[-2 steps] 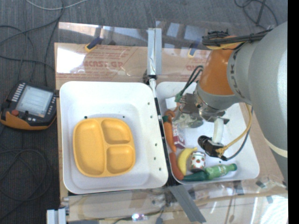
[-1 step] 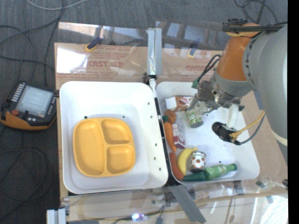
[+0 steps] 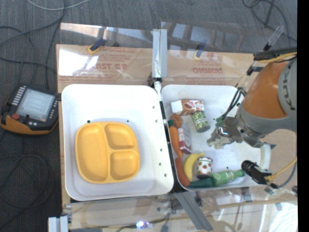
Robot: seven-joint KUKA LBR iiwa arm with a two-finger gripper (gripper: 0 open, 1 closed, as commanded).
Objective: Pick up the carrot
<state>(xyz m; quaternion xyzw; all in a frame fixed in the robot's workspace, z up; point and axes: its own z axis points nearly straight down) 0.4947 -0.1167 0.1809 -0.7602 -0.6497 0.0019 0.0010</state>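
The end effector (image 3: 218,138), grip state unclear, hovers right of the carrot (image 3: 175,140); crowding banana (image 3: 191,165) risks a mis-grasp.

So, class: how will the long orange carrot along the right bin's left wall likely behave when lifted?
The carrot looks stiff, so it should lift without drooping. Its round, tapered form may roll or slip. The bin wall and packet crowd it, leaving the pincer little room.
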